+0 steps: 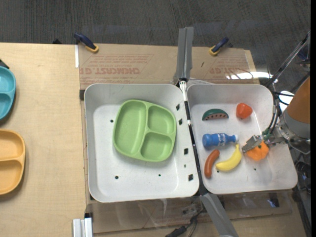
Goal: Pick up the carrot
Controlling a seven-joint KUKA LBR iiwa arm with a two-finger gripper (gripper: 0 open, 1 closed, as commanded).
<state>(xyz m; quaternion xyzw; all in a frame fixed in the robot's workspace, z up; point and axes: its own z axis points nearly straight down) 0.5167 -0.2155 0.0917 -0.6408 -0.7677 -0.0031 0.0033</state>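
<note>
The carrot [258,153] is a stubby orange piece lying in the right bin [247,179], near its right wall, just right of the banana [230,161]. My gripper [253,143] is low over the carrot's upper left end and touches or nearly touches it. The grey metal of the gripper hides part of the carrot. The arm [298,113] reaches in from the right over the bin's wall.
The right bin also holds a watermelon slice [215,114], a small orange-red fruit [244,110], a blue bottle [218,139] and a red sausage [211,163]. The left bin [98,181] holds a green divided plate [145,130]. A teal plate [5,95] and an orange plate [10,162] lie at far left.
</note>
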